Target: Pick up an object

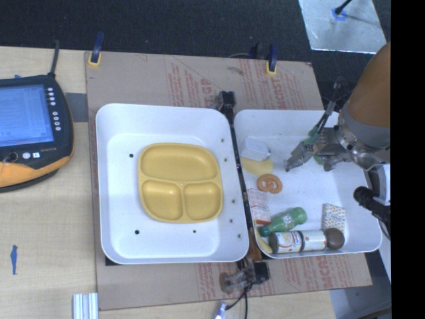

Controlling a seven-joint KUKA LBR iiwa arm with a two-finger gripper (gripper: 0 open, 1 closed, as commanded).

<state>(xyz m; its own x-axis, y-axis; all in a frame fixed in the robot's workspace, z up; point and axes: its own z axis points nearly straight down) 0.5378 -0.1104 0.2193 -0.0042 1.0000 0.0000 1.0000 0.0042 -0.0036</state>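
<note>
The right bin (302, 121) holds several small objects: a brown pretzel (269, 183), a white block (256, 148) on a pale yellow piece (251, 167), a green bottle (284, 219), a lying bottle with an orange label (299, 241) and a patterned paper cup (333, 216). My gripper (310, 164) hangs over the bin's upper right part, to the right of the white block and above the pretzel. Its fingers are spread open with only bare bin floor between them. The arm's orange band (372, 85) rises at the right edge.
The left bin (113, 178) carries a yellow three-compartment tray (180, 181). A tablet-like pendant (30, 128) lies on the bench at the far left. Clamps (271, 58) hold the cardboard sheet at the back. A flat printed packet (259, 208) lies by the right bin's left wall.
</note>
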